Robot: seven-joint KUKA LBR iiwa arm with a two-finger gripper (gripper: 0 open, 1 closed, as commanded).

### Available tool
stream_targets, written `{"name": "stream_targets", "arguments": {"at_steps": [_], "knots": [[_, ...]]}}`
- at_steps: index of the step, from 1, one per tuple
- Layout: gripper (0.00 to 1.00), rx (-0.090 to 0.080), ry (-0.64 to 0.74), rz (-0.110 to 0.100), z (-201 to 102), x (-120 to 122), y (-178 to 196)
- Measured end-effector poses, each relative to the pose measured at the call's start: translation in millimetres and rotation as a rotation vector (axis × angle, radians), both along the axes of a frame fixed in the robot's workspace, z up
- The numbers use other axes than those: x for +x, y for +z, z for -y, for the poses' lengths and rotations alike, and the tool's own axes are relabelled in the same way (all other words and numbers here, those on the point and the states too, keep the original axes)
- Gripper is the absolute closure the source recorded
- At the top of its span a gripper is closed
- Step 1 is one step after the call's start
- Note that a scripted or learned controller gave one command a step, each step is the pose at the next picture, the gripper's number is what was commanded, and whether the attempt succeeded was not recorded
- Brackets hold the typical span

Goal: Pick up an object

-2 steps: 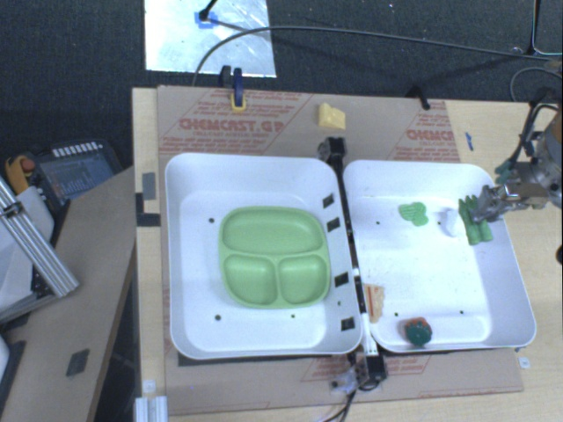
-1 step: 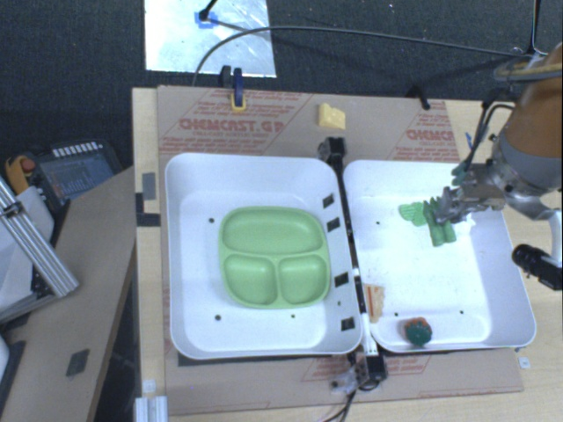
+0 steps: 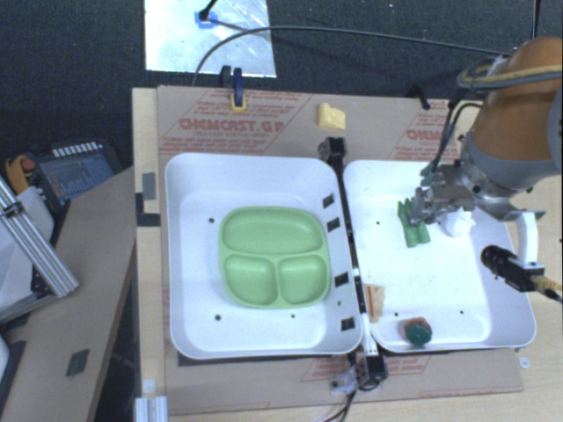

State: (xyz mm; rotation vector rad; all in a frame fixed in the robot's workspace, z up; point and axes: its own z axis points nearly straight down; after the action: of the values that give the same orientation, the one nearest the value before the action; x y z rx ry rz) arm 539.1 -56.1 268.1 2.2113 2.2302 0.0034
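The grey arm with its orange band [image 3: 528, 69] reaches in from the right over the right bin [image 3: 493, 332]. Its gripper [image 3: 426, 206] sits low at the far end of a green piece [image 3: 413, 229], which lies in the middle of that bin's far half; whether it is open or closed on anything cannot be told. A white lump [image 3: 456, 226] lies just right of the green piece. Near the bin's front edge are a tan slice [image 3: 376, 301] and a round green-and-orange thing [image 3: 417, 331]. The left bin [image 3: 189, 323] holds a green divided plate [image 3: 271, 256]. A yellow wedge [image 3: 332, 115] rests on the surface beyond the bins
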Motion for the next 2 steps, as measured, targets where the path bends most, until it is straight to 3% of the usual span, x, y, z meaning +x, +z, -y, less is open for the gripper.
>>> {"name": "stream_targets", "arguments": {"at_steps": [1, 2], "knots": [[1.00, 0.001, 0.000, -0.002, -49.9, 4.5, -19.8], [1.00, 0.001, 0.001, 0.000, -101.5, 6.5, -16.3]]}}
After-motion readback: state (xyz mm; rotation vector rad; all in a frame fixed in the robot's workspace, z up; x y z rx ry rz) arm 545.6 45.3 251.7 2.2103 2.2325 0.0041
